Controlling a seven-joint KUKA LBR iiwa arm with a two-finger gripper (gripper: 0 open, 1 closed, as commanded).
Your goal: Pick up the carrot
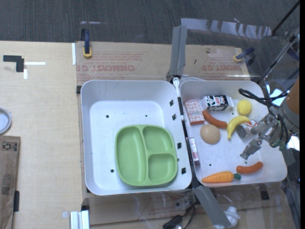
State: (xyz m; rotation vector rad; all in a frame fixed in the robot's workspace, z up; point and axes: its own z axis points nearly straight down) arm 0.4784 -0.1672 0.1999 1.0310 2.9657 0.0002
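The carrot (219, 177), orange with a green tip at its right end, lies flat by the front wall of the right bin (276, 178). My gripper (246, 141) hovers over the right side of that bin, above and to the right of the carrot and well apart from it. Its two fingers are spread open with nothing between them; the lower finger (249, 151) points down-left towards the bin floor.
In the right bin there are also an orange sausage (249, 167) just right of the carrot, a banana (236, 125), a lemon (244, 107), a red sausage (214, 119), a bread roll (210, 134), a milk carton (217, 102) and a pink box (194, 111). The left bin holds a green divided plate (146, 154).
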